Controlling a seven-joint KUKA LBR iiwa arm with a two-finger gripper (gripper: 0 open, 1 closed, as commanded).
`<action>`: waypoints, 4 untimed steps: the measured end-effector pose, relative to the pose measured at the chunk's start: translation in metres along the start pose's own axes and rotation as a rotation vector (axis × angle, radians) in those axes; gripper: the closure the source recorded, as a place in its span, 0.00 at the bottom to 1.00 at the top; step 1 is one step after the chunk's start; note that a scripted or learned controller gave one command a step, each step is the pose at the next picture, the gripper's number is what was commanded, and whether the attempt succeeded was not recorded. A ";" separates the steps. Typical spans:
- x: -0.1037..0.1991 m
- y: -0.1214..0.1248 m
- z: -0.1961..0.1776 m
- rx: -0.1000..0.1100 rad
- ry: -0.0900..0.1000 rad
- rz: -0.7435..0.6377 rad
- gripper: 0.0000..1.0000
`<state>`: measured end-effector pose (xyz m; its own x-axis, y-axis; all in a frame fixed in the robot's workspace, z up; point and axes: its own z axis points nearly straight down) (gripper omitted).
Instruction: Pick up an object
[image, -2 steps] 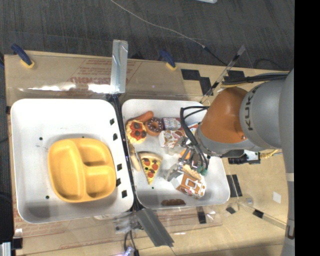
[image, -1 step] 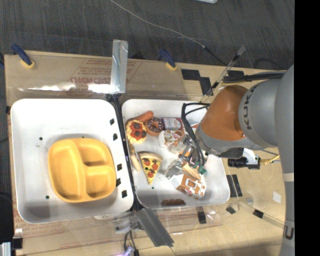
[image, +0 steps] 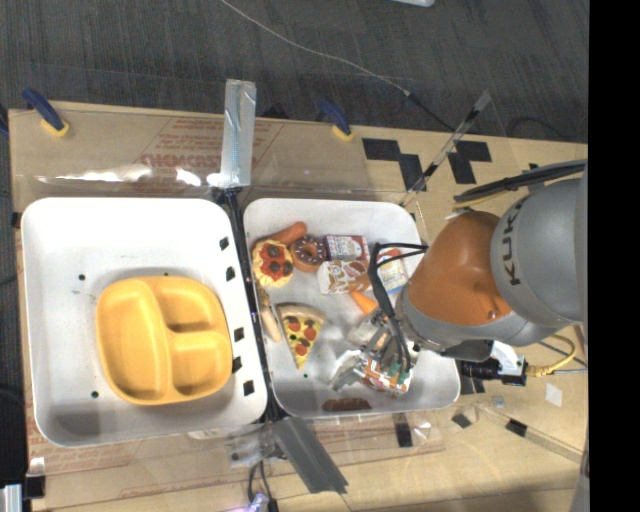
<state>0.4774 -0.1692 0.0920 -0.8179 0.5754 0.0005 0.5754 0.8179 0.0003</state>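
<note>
The right bin (image: 262, 222) holds several toy foods: a small round pizza (image: 272, 262), a red sausage (image: 285, 235), a chocolate donut (image: 307, 252), a brown packet (image: 346, 246), a white wrapper (image: 338, 277), an orange carrot (image: 362, 298) and a pizza slice (image: 300, 332). My gripper (image: 368, 362) is low over the bin's near right part, right of the pizza slice. A colourful packet (image: 388, 379) lies right under it. The grey and orange wrist (image: 455, 280) covers the bin's right side.
The left bin (image: 50, 225) carries a yellow divided plate (image: 165, 338). A brown sausage-like piece (image: 347, 405) lies by the right bin's near wall. A black divider (image: 245, 300) runs between the bins. Cables (image: 390, 262) loop beside the wrist.
</note>
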 end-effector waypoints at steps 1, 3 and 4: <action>-0.018 0.029 0.000 0.000 0.000 0.027 0.00; -0.036 0.067 -0.010 0.001 0.000 0.040 1.00; -0.146 0.083 -0.038 -0.002 -0.003 0.256 1.00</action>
<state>0.6445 -0.1851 0.1301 -0.6456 0.7637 -0.0022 0.7637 0.6456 0.0023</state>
